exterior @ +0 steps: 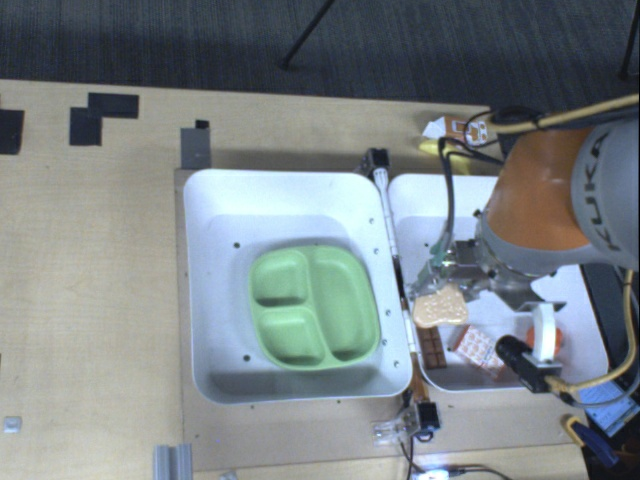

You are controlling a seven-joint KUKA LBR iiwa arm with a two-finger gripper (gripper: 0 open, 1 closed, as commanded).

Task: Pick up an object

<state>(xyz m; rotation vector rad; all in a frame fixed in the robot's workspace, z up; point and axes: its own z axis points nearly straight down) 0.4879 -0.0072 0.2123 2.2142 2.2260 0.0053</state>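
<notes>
My gripper (446, 271) hangs over the left side of the right bin (420, 200), under the grey and orange wrist. A tan, bread-like piece (441, 311) sits right below it, touching or nearly touching the tip. Whether that piece is gripped cannot be made out. Near the bin's front lie a brown bar (431, 346) and a red-and-white checked packet (475, 349). A white and orange object (545, 334) lies further right, partly behind the arm.
The left bin (210, 268) holds a green divided plate (315, 305). The ridge between the bins (392, 258) runs just left of the gripper. Cables and a black part (520, 360) trail by the right bin's front corner.
</notes>
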